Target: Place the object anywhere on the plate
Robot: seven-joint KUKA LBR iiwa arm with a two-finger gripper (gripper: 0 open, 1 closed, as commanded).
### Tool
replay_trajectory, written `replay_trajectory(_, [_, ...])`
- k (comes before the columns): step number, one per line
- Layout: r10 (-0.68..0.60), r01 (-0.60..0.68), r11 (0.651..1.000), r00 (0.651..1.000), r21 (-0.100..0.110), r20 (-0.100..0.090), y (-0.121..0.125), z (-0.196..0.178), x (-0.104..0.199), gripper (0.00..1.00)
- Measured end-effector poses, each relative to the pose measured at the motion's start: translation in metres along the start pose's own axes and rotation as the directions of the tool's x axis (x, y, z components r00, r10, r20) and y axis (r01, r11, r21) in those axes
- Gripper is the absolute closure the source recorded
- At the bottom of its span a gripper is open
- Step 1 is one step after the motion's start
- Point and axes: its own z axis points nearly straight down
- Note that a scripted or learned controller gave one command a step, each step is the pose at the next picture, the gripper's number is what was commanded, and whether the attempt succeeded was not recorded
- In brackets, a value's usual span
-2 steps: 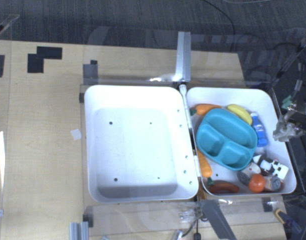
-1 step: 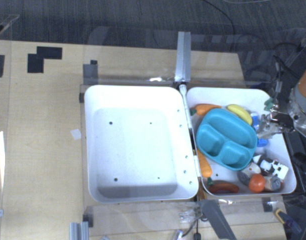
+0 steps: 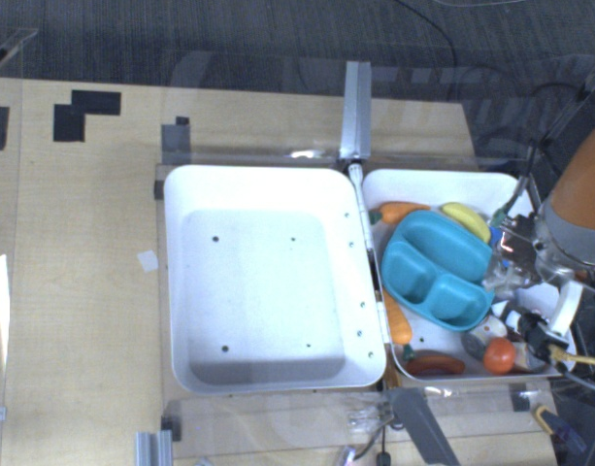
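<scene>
Fingers [image 3: 506, 278], state unclear, sit beside blue plate [image 3: 439, 267] in right of 2 white bins [image 3: 443, 184] on wooden bench [image 3: 74, 289].

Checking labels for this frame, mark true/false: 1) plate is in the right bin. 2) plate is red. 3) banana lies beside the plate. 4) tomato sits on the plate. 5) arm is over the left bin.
1) True: the plate is in the right bin.
2) False: it is blue.
3) True: the banana lies at its far edge.
4) False: the tomato sits on the bin floor, near corner.
5) False: the arm is over the right bin.
</scene>
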Motion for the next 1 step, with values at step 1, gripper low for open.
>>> replay_trajectory(1, [-0.185, 0.185, 0.983, 0.983, -0.003, 0.0, 0.0359, -0.0083, -0.0147, 1.0])
